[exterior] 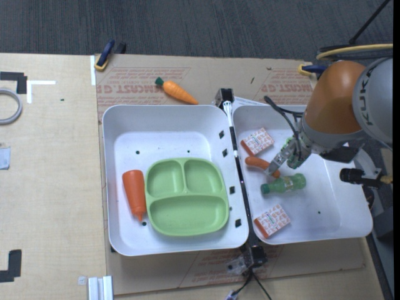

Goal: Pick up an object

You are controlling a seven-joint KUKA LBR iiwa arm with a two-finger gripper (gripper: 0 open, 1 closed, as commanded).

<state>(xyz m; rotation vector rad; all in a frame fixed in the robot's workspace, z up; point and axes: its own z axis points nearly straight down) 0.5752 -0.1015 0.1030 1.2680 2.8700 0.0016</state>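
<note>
Nearest, a snack packet (272,220) lies below the green bottle (284,184); gripper (282,161), finger state unclear, should descend centred over it.

divided plate (187,199) in left bin (162,127) — bottle (284,184) in right.

In the right bin (350,227), the gripper (282,159) is seen low beside a small orange carrot (255,162), just above a green bottle (284,184). A green divided plate (186,197) and an orange cylinder (134,192) are held by the left bin (156,120).
</note>
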